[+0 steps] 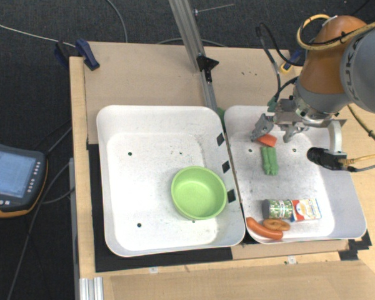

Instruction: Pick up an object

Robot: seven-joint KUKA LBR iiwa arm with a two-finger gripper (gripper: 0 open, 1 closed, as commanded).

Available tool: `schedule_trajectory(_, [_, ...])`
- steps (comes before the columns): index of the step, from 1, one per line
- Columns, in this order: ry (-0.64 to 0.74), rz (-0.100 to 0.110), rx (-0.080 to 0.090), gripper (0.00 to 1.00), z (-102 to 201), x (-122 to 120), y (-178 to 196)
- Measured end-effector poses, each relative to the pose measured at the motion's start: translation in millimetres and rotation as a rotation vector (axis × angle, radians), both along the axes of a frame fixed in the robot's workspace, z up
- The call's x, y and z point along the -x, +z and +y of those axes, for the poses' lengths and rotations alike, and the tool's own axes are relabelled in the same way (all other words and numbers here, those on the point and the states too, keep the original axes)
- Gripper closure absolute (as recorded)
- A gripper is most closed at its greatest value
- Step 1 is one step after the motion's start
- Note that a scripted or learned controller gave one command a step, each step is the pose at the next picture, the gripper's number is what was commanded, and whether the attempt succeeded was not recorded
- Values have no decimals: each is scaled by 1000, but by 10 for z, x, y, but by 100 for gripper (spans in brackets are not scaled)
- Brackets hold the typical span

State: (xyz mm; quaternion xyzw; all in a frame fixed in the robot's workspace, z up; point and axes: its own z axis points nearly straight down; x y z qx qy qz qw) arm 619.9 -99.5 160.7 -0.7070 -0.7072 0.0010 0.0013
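You had the gripper [276, 130] hanging with jaws spread wide over the small red-orange piece [267, 140] at the right bin's [350, 205] eleven o'clock; lowering squarely astride it before closing seemed wisest.

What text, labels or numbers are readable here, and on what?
None readable.
Carton: printed label, too blurred.
Can: green label, too small.
Pendant beside the bench: lit screen, nothing legible.

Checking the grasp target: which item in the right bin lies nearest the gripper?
The small red piece, right beneath the gripper; the green block, carton and sausage lie farther off.
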Motion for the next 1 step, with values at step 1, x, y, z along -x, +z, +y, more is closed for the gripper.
schedule_trajectory(1, [0, -5, 0, 100, 1, -13, 131])
